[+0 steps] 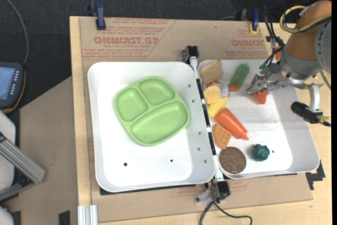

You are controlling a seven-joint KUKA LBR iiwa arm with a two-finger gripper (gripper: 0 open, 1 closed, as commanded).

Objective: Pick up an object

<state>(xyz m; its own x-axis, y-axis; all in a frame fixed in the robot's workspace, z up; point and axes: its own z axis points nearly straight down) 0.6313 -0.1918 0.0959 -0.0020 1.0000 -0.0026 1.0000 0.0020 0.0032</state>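
Note:
My gripper (259, 90) hangs over the back right part of the right bin (295, 139), with the grey and orange arm reaching in from the right. A small red-orange toy piece (260, 97) sits between its fingertips, and the fingers look shut on it. Other toy foods lie along the bin's left side: a tan bread slice (210, 70), a green vegetable (240, 74), a yellow piece (212, 95), an orange carrot (232, 123), a waffle (221, 137), a brown round patty (232, 160) and a dark green broccoli (260, 152).
The left bin (105, 155) holds a light green divided plate (151, 110). A black divider rail (202, 108) runs between the bins. Blue clamps (98, 12) hold the cardboard base at the back. Bare white floor lies in the right bin's middle and right.

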